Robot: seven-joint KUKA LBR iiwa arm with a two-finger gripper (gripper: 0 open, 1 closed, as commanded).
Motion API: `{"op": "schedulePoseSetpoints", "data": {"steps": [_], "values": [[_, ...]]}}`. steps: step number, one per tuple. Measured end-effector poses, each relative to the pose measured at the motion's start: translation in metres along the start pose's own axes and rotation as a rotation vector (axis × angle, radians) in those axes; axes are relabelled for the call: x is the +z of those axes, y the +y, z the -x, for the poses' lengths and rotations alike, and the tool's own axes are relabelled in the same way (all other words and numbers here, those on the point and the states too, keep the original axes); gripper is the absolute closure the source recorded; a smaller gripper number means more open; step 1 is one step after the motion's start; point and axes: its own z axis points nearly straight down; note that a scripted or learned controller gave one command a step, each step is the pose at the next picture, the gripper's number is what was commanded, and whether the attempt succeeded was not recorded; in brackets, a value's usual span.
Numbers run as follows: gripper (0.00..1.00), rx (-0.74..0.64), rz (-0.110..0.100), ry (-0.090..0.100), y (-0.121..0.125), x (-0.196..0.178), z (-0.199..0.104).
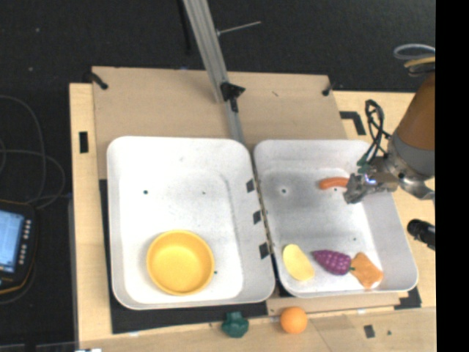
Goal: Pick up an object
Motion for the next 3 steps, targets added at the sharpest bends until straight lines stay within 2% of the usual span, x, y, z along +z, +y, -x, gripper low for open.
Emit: {"op": "schedulePoseSetpoints", "data": {"steps": [1, 2, 3], "values": [[1.0, -0.001, 0.001, 0.0, 0.002, -0.024, 0.001], [1.0, -0.004, -0.002, 0.002, 0.011, -0.017, -0.057], [1.0, 0.0, -0.002, 0.0, 0.015, -0.028, -0.107]]}}
